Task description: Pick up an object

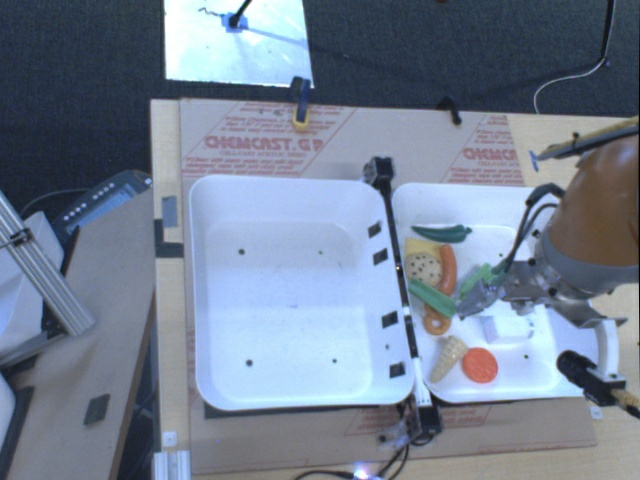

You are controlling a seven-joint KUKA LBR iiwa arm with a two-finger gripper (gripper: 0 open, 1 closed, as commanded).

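Arm (590,218) reaches in from the right, low over the right bin (540,383). Hand (482,296) sits among the toy food near the bin's middle, at the right end of a light green piece (432,297). Can't tell if the fingers are apart or together; the wrist blocks them.

Right bin contents, all on the left half:
- dark green pepper (441,233) near the back wall
- round cookie (423,266), orange-red sausage (447,265) just beside it
- orange ring (436,322) partly under the light green piece
- ice cream cone (447,357) lying toward the front
- red-orange tomato (481,365) just beside the cone, apart from the hand

Left bin (290,298) sits beside it on the table (250,138), rims touching along the middle divider.
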